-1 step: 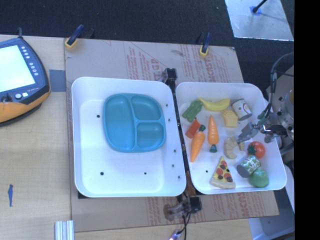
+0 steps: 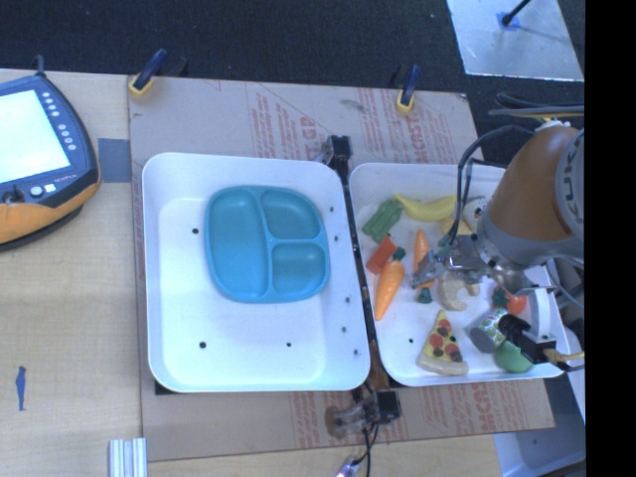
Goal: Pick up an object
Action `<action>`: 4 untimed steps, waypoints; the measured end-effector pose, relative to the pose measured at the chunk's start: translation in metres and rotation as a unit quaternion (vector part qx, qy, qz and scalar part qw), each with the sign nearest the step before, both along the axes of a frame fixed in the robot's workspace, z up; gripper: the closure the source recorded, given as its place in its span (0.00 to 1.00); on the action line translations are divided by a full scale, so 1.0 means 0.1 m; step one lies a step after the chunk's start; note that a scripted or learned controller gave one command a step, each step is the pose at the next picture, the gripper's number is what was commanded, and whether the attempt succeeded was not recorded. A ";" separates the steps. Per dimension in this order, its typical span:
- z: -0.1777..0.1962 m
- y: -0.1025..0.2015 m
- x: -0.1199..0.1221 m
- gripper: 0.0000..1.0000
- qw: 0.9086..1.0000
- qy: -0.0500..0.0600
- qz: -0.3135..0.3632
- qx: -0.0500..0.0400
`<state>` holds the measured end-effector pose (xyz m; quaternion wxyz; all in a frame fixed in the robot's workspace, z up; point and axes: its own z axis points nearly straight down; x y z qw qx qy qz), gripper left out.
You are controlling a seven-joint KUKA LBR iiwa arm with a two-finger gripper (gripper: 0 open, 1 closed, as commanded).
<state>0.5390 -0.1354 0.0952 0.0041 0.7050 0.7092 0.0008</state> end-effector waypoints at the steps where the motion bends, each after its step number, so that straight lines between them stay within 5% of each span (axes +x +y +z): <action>1: 0.01 -0.13 0.75 0.00 1.000 -0.001 -0.001 0.001; 2: 0.01 -0.15 1.19 0.00 1.000 0.002 -0.001 0.001; 3: 0.01 0.38 1.19 0.00 1.000 0.001 0.000 0.001; 4: 0.01 0.25 0.94 0.00 1.000 0.000 0.000 0.001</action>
